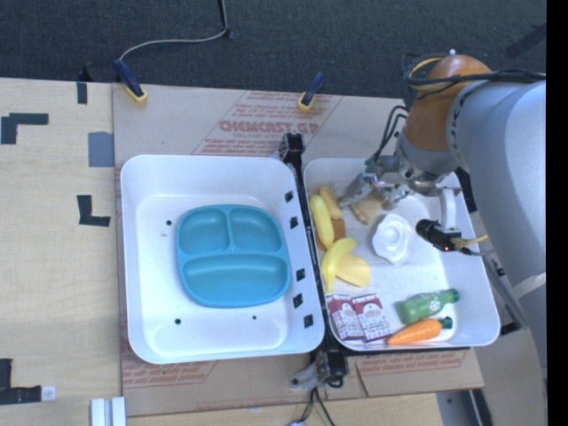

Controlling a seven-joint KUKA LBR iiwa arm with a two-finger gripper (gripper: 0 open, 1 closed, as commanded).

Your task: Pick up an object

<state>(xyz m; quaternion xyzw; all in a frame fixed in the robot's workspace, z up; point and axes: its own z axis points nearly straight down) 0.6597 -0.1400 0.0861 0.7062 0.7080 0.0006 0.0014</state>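
Observation:
My gripper (380,190) hangs low over the back of the right bin (484,322), under the orange wrist band. Right below and beside it lies a tan bread-like piece (364,209), and a white crumpled object (391,239) sits just in front. Yellow banana-shaped pieces (320,221) lie along the bin's left wall, with another yellow piece (344,262) nearer the front. A green bottle (427,304), an orange carrot (415,331) and two red-and-white packets (358,317) lie at the front of the bin. I see nothing held in the gripper.
The left bin (142,238) holds a blue divided plate (234,255). A black divider with clips (296,238) runs between the bins. The grey arm (506,149) covers the right bin's far right side. Yellow clamps (131,85) hold the cardboard at the back.

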